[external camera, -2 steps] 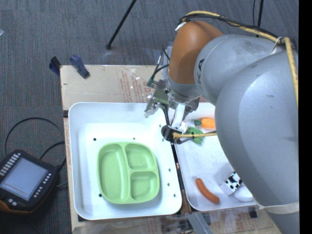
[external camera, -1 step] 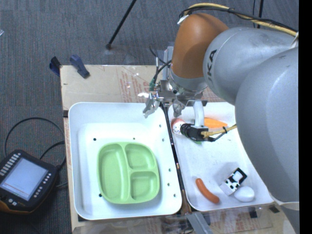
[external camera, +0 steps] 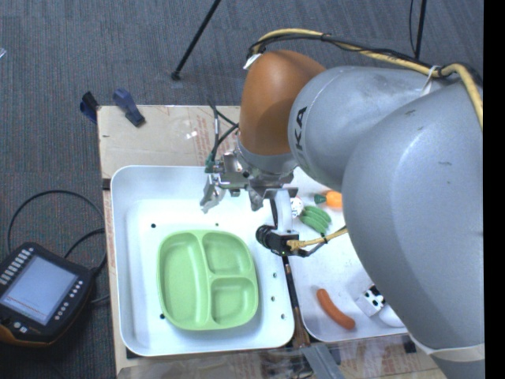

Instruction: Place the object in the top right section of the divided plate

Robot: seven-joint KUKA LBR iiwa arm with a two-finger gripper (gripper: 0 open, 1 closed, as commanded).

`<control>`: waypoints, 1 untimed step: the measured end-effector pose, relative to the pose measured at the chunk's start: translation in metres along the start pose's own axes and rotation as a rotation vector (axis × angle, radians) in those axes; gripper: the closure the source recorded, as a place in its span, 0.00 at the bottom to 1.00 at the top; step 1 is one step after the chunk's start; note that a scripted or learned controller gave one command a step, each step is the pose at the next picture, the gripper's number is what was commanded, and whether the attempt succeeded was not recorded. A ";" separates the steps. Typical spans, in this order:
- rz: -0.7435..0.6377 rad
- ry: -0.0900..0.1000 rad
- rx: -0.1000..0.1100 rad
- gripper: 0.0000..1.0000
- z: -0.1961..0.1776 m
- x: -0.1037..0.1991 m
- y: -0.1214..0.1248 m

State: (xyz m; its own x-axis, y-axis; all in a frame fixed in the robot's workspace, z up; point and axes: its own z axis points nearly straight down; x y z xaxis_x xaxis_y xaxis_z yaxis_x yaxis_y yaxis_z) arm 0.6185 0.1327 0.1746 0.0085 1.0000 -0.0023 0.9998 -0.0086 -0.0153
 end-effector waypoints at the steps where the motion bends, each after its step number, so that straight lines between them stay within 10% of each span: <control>1: -0.373 -0.002 -0.009 0.00 -0.010 -0.095 0.026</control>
State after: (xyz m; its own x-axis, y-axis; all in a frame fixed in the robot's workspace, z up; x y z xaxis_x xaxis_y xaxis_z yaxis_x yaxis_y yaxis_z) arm 0.6434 0.0370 0.1839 -0.3565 0.9343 0.0002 0.9343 0.3565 -0.0066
